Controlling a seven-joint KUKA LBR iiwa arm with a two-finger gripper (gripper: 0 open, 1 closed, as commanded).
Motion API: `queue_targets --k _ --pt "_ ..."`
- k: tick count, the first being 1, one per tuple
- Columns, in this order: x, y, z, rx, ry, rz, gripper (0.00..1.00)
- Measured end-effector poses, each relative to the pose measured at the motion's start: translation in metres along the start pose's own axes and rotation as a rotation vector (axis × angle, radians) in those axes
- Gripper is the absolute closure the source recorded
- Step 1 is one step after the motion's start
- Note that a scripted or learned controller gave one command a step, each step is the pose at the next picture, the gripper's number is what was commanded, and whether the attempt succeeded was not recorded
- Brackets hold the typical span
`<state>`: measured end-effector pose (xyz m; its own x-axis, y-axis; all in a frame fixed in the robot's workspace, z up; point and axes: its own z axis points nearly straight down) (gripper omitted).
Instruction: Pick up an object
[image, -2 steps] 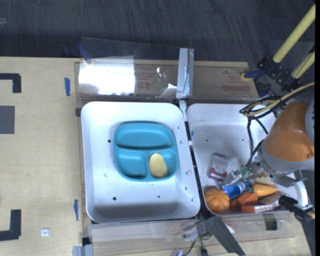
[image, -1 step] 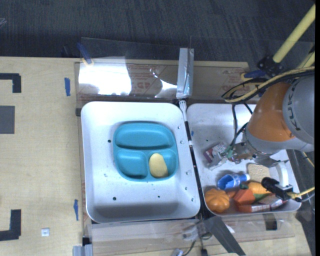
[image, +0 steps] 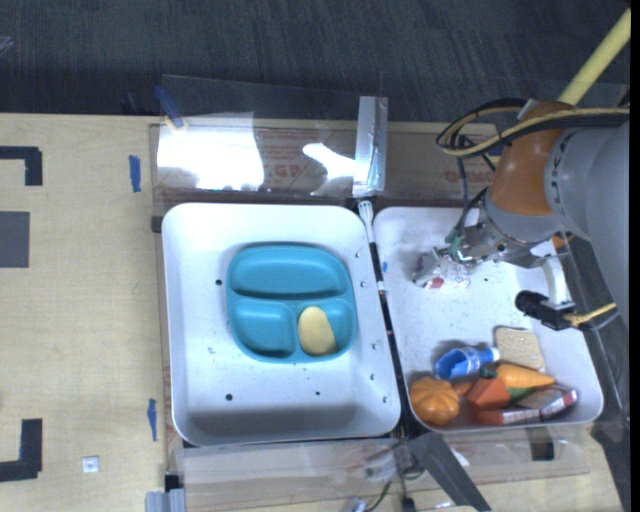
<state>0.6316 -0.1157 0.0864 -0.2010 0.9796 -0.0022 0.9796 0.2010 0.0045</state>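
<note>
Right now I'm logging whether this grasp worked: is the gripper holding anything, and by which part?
It cannot be told. The gripper sits low in the right bin, and nothing is visibly held.

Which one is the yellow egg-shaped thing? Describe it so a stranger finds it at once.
Start at the left white bin, which holds a blue divided tray. The yellow egg-shaped thing lies in the tray's lower right compartment. It is the sole item in that tray, far from the pile of toys in the right bin.
</note>
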Motion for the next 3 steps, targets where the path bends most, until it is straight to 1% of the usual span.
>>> queue_targets --k 1,2,3 --pt "0.000 0.001 -0.011 -0.003 -0.002 -0.002 1.00" --pt "0.055 0.050 -0.103 -0.005 0.001 0.096 1.00" --pt "0.090 0.020 -0.099 0.005 0.003 -0.151 1.00"
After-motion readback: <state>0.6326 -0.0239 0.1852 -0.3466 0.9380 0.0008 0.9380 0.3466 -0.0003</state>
